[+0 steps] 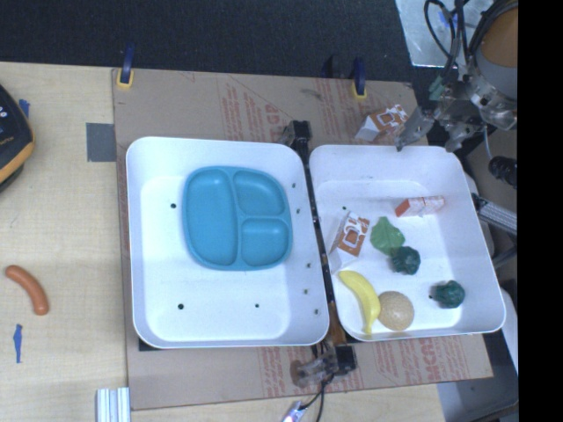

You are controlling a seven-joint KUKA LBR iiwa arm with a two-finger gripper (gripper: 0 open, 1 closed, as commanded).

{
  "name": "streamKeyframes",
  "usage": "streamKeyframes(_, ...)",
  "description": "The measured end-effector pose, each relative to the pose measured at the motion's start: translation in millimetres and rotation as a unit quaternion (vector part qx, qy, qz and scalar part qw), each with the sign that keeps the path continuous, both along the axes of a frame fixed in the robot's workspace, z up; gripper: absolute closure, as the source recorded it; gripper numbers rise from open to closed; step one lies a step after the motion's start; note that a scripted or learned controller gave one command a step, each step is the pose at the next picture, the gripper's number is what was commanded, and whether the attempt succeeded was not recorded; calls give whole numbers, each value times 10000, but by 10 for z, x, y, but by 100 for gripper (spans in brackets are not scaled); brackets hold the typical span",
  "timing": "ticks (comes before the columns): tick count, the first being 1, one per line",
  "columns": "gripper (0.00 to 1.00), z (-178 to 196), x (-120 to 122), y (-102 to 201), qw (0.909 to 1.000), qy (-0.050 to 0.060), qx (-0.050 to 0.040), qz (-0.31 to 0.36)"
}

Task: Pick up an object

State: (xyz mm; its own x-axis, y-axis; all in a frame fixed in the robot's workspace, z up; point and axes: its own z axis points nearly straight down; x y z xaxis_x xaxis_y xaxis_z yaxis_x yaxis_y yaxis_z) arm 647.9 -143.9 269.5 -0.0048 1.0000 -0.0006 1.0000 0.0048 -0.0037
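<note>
Objects not yet picked: left bin (145, 236) holds blue tray (236, 216); right bin (457, 170) holds packet (352, 235), banana (362, 295), leaf (386, 235), tube (420, 205). My fingers (420, 130) hang above its far rim, nothing between them; whether they are spread, I cannot tell. Whole grasp remains.

A divided tray (236, 216) lies in the left bin (141, 236); banana (362, 295) in the right bin (457, 192).

We can't read any text for certain. The brown cardboard sheet (220, 104) under the bins carries faint red printing, too blurred to make out. The small orange-and-white packet (352, 235) in the right white bin (457, 178) and a similar packet (384, 122) on the cardboard show markings we can't resolve.
</note>
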Motion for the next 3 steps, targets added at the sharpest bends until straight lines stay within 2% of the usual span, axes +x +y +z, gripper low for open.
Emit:
streamKeyframes(1,0,-1070,71,-689,10000,14,-4,-8)
streamKeyframes(2,0,-1658,-260,-682,10000,-12,1,-6)
streamKeyframes(3,0,-1773,84,-680,10000,-8,6,-7)
